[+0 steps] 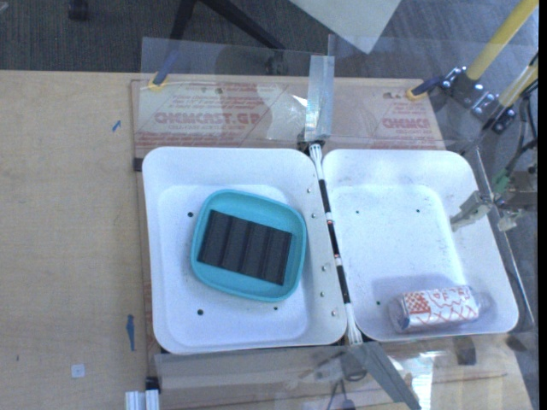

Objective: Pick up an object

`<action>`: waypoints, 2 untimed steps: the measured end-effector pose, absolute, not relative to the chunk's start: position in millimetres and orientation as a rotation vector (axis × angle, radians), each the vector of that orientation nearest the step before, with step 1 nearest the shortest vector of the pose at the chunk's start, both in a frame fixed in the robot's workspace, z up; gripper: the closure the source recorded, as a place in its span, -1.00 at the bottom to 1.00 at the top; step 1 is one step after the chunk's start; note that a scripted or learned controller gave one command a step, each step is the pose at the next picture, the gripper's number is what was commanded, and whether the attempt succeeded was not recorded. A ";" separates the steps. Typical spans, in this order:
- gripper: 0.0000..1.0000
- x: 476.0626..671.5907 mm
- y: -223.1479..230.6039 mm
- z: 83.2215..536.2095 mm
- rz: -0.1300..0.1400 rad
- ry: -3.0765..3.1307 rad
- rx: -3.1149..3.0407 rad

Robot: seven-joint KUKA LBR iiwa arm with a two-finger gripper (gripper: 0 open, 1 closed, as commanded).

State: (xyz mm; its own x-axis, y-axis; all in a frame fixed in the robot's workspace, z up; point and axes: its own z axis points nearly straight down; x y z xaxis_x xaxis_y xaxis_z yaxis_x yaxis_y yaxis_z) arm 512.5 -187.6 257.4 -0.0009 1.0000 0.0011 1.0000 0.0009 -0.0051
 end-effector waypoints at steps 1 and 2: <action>-1.00 479.9 -192.2 212.4 0.003 -2.375 -2.049; -1.00 508.4 -207.0 91.1 0.001 -2.347 -2.085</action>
State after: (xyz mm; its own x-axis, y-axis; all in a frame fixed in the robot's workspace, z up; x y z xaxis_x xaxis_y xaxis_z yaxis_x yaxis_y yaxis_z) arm 508.4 -207.0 91.1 -0.1181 0.9930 0.0013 0.9930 0.1181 -0.0023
